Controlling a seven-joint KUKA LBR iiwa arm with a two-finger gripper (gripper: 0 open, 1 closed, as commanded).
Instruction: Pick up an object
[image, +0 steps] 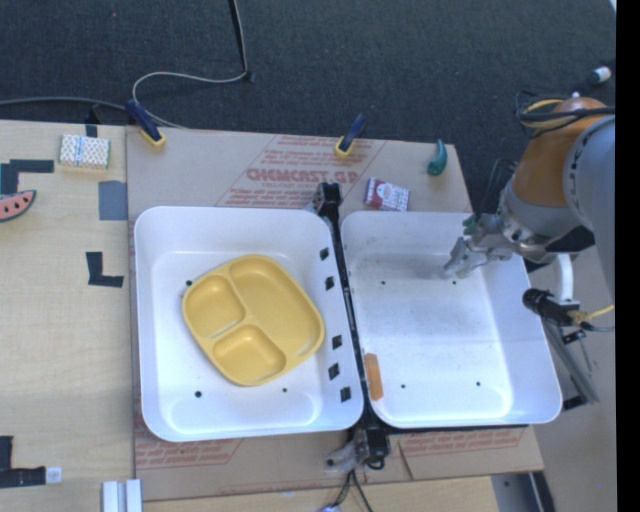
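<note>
Here the cardboard (300, 172) reads "CHEMCAST GP"; whether the gripper (462, 262) is parted, I cannot tell.

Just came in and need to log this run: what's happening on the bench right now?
A grey robot arm reaches in over the right bin, its claw low near the bin's upper part. A yellow divided tray lies in the left bin, and a small orange object sits at the right bin's left edge. Nothing is picked up yet.
</note>
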